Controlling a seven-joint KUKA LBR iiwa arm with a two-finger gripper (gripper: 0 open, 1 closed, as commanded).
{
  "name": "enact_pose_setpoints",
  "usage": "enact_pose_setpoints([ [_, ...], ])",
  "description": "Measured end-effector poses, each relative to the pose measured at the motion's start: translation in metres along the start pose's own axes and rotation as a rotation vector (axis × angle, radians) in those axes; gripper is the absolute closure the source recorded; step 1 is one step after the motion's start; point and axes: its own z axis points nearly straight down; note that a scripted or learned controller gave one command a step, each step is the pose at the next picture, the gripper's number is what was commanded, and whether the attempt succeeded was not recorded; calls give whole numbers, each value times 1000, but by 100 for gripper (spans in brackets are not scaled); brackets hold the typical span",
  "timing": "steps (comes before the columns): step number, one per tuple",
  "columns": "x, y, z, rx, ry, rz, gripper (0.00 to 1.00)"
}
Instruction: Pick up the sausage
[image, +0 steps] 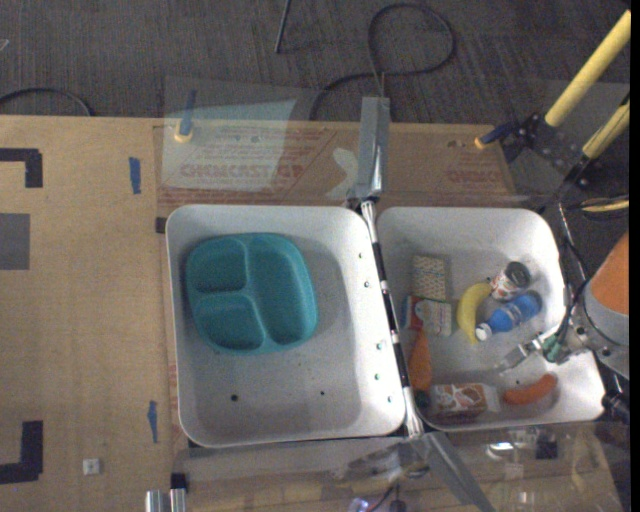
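Your sausage (529, 390) is in the right bin (470, 225), near-right corner, lying flat on the bin floor with nothing on top of it. Its long axis runs roughly left-right in the camera view, with the right end tipped slightly toward the far side.

The claw (530, 350) hangs just above it in the picture, on the far side, tips pointing left from the arm (612, 300) at the bin's right wall. It sits near the sausage but apart from it, with nothing between the tips. I can't tell whether it's spread or closed; the metal parts blur into the white floor.

So the sausage lies toward the near edge from the claw, and only a short way. My guess: you need a small shift toward the near wall plus a descent, closing across the short axis.

Neighbours to watch:
- blue bottle (508, 315), on the far side of the claw, close
- juice carton (463, 399), left of the sausage, small gap
- banana (472, 308), further off

The near-right corner wall crowds the sausage's right end, so clearance there looks tight.
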Motion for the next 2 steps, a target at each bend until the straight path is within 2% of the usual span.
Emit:
enact_pose_setpoints([
  [1, 0, 0, 0, -2, 0, 19, 0],
  [2, -4, -4, -92, 5, -3, 27, 0],
])
